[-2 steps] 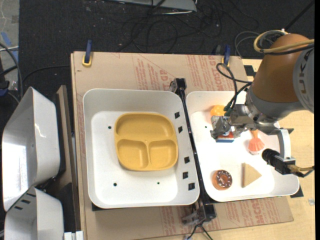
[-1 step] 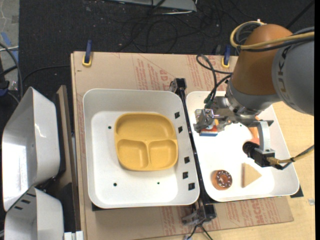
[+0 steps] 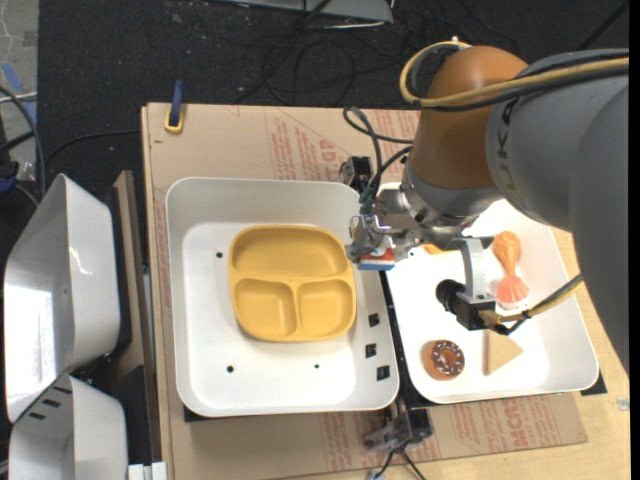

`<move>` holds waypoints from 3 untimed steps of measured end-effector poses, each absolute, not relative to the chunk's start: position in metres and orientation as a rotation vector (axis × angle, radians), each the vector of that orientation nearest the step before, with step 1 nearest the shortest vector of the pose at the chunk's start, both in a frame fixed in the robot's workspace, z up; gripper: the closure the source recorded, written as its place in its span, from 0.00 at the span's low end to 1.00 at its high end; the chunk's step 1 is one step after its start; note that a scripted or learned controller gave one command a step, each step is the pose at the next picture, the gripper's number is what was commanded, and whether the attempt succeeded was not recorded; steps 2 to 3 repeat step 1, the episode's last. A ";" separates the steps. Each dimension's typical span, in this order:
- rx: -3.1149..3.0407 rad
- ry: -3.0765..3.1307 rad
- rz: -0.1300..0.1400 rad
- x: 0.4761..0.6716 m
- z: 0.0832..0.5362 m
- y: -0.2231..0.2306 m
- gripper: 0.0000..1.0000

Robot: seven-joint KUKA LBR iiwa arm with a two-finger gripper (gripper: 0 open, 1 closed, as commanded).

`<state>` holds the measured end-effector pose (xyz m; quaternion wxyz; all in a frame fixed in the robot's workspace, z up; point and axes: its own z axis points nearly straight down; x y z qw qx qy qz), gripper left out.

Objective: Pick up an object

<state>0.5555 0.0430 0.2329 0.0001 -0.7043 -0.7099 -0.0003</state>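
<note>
The gripper is hanging in the middle of the frame, over the line where the two bins meet; whether it is open, I cannot tell. The toy food is lying in the right bin, ready for picking: a doughnut, a cheese wedge.

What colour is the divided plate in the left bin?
Yellow-orange all over, plain; the divided plate shows best in the camera view, lying in the left bin.
</note>
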 end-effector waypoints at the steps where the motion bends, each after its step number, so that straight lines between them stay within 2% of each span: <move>1: -2.213 -2.232 -0.005 0.574 0.242 0.097 1.00; 3: -2.213 -2.232 -0.005 0.574 0.242 0.097 1.00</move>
